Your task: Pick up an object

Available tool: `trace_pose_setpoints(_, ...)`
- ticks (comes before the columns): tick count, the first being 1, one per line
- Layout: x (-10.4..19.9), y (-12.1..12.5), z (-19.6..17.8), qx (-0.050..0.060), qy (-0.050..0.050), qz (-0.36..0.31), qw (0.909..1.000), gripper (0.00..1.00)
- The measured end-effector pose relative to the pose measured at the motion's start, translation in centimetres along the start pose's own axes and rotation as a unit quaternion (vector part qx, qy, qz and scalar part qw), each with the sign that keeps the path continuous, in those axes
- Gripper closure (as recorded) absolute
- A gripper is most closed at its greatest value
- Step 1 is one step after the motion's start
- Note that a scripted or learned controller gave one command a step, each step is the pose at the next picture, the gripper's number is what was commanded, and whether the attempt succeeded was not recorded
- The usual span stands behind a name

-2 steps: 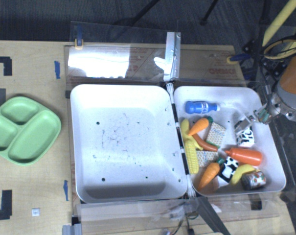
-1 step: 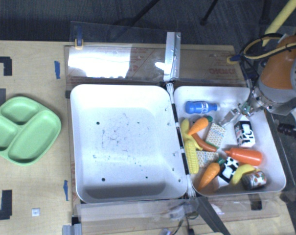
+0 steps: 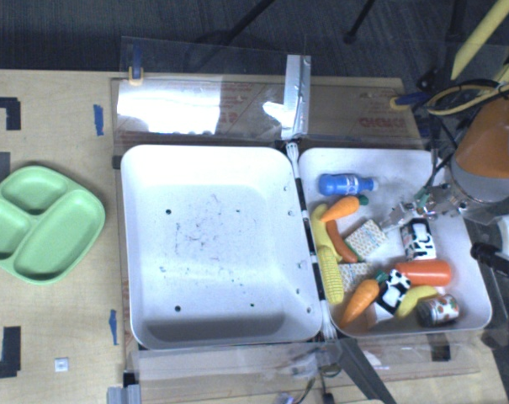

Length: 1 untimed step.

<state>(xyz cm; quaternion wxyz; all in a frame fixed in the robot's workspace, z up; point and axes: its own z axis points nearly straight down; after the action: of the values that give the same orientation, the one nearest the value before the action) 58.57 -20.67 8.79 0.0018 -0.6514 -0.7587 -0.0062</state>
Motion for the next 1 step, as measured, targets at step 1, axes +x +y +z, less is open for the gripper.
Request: trace_pose_setpoints(1, -0.55, -0.13, -1.05, -0.001, -0.006, 0.002, 1.0, 1.0)
